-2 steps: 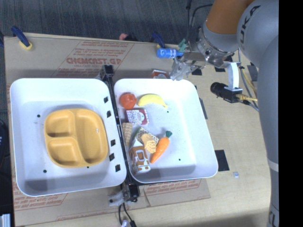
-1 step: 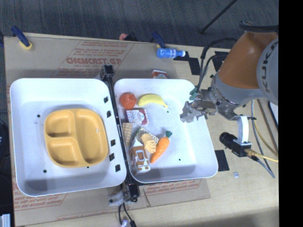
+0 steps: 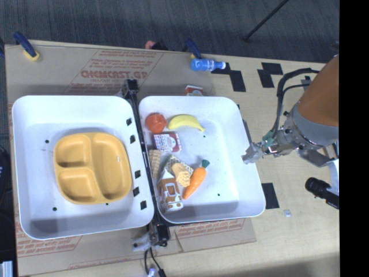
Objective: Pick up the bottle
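The bottle (image 3: 169, 191), small with a brown and white label, lies in the right bin (image 3: 245, 196) near its front left corner. It rests against a carrot (image 3: 196, 180) and a waffle-like piece (image 3: 181, 173). My gripper (image 3: 254, 153) hovers outside this bin, just past its right rim and well to the right of the bottle. Nothing shows in its grasp.
The right bin also holds a tomato (image 3: 155, 122), a banana (image 3: 185, 122) and a red packet (image 3: 166, 141). A yellow divided plate (image 3: 92, 167) lies in the left bin (image 3: 29, 212). A blue object (image 3: 205, 65) sits on the bench behind the bins.
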### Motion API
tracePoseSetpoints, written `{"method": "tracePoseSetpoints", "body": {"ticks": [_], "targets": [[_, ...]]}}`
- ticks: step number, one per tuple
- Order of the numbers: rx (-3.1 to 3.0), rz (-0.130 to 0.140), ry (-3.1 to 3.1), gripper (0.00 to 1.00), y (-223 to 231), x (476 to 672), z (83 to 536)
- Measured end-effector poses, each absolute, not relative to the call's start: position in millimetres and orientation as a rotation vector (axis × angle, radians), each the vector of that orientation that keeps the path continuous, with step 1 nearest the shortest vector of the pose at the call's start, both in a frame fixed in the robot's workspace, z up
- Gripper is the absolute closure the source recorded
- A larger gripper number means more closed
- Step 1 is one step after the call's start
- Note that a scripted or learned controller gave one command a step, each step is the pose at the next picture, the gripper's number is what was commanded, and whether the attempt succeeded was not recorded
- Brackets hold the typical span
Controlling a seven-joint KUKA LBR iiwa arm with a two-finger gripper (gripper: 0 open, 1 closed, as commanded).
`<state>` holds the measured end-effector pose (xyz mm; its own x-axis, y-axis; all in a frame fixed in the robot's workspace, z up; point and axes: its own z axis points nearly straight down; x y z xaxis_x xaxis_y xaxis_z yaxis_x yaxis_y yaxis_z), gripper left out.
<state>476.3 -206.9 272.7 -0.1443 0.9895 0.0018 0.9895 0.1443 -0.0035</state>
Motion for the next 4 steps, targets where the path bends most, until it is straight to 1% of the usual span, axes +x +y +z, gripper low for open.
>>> {"method": "tracePoseSetpoints", "body": {"ticks": [1,2,3,4], "targets": [[-2.368,0.004,-2.061,1.00,-211,476.1,266],[-2.336,0.001,-2.099,1.00,-206,476.8,295],[-2.551,0.004,-1.830,1.00,-207,476.3,289],[-2.901,0.004,-1.199,1.00,-200,476.5,317]]}}
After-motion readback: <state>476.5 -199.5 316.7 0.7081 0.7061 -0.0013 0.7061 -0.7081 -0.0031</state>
